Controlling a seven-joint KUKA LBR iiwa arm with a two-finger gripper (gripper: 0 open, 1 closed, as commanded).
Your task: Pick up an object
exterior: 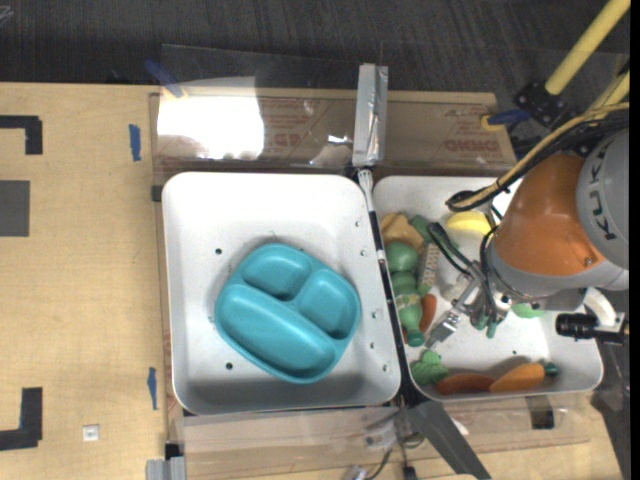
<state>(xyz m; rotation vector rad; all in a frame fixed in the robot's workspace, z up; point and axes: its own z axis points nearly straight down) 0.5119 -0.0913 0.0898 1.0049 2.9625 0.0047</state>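
My gripper (468,323) hangs low over the middle of the right bin (578,373), below the orange wrist band. Its two fingers stand apart, open, with nothing seen between them. Toy foods lie around it: a small orange carrot (428,313) just to its left, green vegetables (403,260) along the bin's left wall, and a tan piece (398,228) and a yellow piece (470,222) at the back. Near the front lie a green leafy piece (428,368), a reddish carrot (466,381) and an orange carrot (520,374). The arm hides part of the bin's right side.
The left bin (190,268) holds a teal divided plate (288,311). A raised divider (385,298) separates the two bins. Cables (470,203) loop from the arm over the back of the right bin. A clear panel (260,128) stands behind the bins.
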